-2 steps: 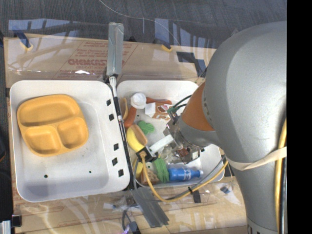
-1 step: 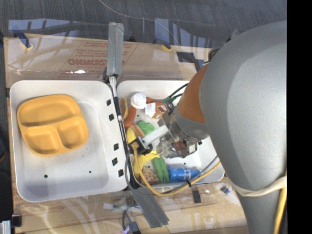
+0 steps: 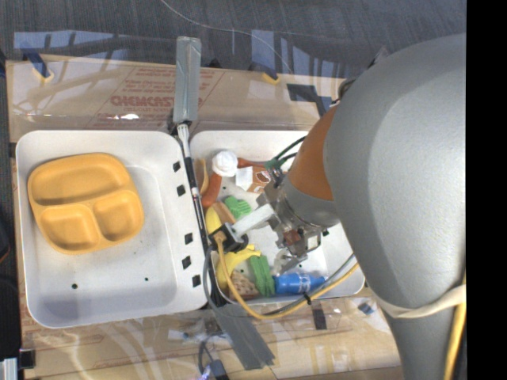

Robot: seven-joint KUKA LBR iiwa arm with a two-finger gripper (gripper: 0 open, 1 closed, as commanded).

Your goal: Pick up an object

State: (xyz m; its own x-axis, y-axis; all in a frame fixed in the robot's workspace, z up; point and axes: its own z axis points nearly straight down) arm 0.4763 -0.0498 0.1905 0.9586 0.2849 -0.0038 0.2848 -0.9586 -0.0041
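The gripper [image 3: 295, 242] is down in the right bin [image 3: 337, 248], low among the clutter; whether it is open or closed I cannot tell, since the wrist hides that end. Just beside it lie a blue object [image 3: 301, 283], a green piece [image 3: 237, 208] and a yellow banana-like shape [image 3: 230, 261], with a white-capped bottle [image 3: 225, 163] further up.

The pile is tightly packed (things touch or overlap), so a grasp could catch two items, or nudge one aside and come up with nothing. A trailing cable [image 3: 341, 276] near the bin's lower rim might also snag. The yellow divided tray [image 3: 83, 200] sits well apart in the left bin [image 3: 158, 291].
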